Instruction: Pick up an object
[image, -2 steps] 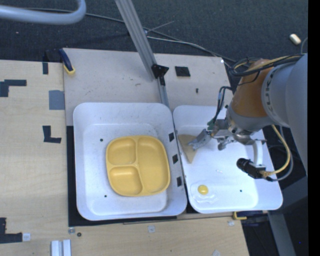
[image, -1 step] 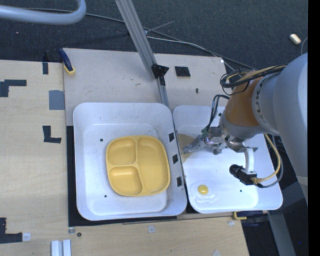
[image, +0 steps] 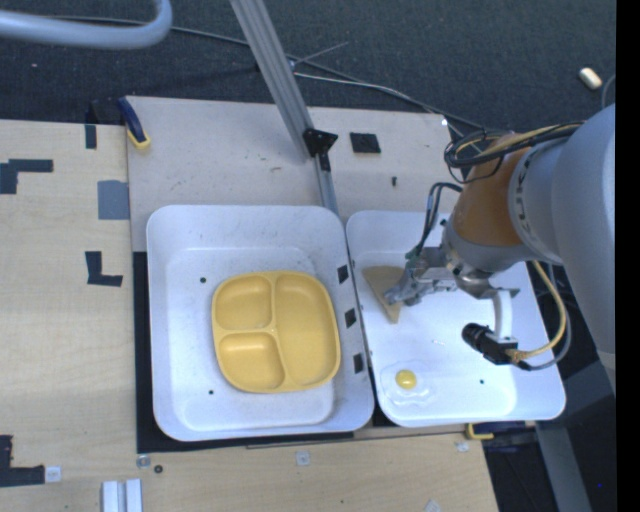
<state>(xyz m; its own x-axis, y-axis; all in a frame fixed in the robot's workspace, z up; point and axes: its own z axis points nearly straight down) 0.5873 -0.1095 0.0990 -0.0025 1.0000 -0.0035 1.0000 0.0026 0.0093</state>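
A tan wedge-shaped piece (image: 381, 287) lies in the right bin (image: 520, 400) near its left wall. My gripper (image: 404, 292) is down in that bin, its grey fingers at the wedge's right edge and touching or overlapping it. A toy fried egg (image: 406, 381), white with a yellow yolk, rests near the bin's front. The left bin (image: 175, 300) holds a yellow divided plate (image: 275, 330) with three compartments.
The grey arm with its orange band (image: 490, 210) covers the right bin's back right part, with cables (image: 545, 330) looping beside it. A metal pole (image: 285, 90) rises behind the bins. Tape marks dot the bench on the left.
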